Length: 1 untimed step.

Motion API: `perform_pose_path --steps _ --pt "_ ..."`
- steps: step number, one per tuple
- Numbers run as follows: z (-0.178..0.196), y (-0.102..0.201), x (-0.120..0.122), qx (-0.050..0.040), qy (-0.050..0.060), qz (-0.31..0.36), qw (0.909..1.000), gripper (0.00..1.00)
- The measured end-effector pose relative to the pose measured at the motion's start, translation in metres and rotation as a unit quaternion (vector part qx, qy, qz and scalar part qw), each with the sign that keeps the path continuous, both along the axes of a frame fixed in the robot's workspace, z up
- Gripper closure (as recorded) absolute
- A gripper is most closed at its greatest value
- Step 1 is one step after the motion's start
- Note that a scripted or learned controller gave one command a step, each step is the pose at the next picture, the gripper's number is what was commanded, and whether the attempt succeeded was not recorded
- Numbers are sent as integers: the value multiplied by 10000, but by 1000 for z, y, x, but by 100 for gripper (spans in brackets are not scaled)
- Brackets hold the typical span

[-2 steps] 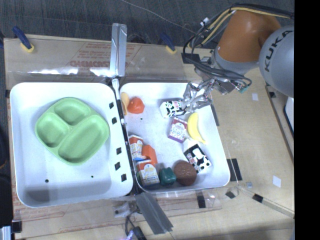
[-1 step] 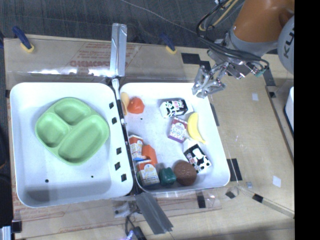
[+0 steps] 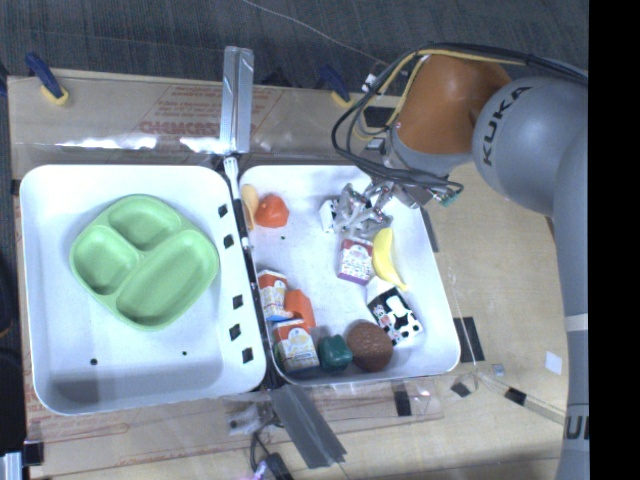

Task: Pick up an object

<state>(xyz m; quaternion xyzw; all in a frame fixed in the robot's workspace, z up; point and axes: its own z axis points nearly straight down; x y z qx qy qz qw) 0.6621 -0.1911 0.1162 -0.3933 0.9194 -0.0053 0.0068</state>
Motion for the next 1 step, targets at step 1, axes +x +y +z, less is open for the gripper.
perform_pose_path --steps 1 --pt "140 33 -28 25 13 -1183 9930 100"
